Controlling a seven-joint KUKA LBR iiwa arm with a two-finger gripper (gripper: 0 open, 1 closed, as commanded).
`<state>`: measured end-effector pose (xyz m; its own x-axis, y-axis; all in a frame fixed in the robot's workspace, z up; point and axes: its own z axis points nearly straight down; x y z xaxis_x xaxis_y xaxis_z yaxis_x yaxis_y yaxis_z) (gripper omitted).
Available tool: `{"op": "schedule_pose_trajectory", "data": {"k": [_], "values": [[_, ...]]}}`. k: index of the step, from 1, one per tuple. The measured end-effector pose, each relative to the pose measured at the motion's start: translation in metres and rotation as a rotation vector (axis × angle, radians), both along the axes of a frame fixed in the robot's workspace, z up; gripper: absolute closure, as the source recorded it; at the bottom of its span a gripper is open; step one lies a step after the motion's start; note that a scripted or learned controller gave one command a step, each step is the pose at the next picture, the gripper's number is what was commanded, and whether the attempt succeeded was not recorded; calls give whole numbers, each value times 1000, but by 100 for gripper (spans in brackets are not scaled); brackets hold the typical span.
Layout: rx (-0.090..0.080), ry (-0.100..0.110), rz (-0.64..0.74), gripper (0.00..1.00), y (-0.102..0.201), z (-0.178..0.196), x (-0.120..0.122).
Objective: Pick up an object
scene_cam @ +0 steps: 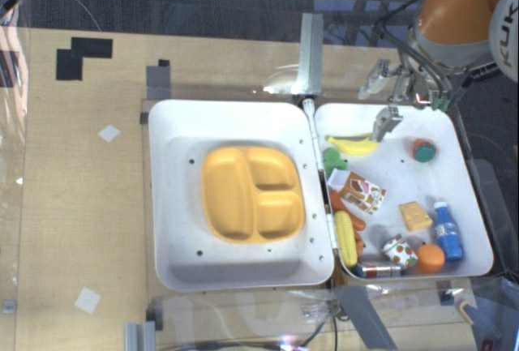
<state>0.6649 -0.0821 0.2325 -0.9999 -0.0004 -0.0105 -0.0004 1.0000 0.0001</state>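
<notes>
My gripper (383,126) hangs over the back of the right bin (466,179), just right of a yellow banana (353,147) and above its end. Nothing shows in its grasp. A round orange-and-green toy (423,150) lies to the gripper's right. Nearer the front are a printed snack packet (358,194), a corn cob (346,234), a tan cracker block (415,216), a blue bottle (446,233), an orange ball (431,257) and a small patterned cup (396,249). A green piece (332,159) sits by the bin's left wall.
The left bin (174,179) holds a yellow divided tray (251,193) in its middle. A metal post (311,57) rises behind the seam between the bins. A dark marker (377,268) lies along the right bin's front wall.
</notes>
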Motion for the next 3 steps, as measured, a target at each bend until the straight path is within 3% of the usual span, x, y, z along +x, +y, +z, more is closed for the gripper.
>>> {"op": "schedule_pose_trajectory", "data": {"k": [1,2,3], "values": [[1,4,38,0,21,-47,5],[2,1,-252,0,-25,-81,6],[5,3,-545,0,-26,-142,-8]]}}
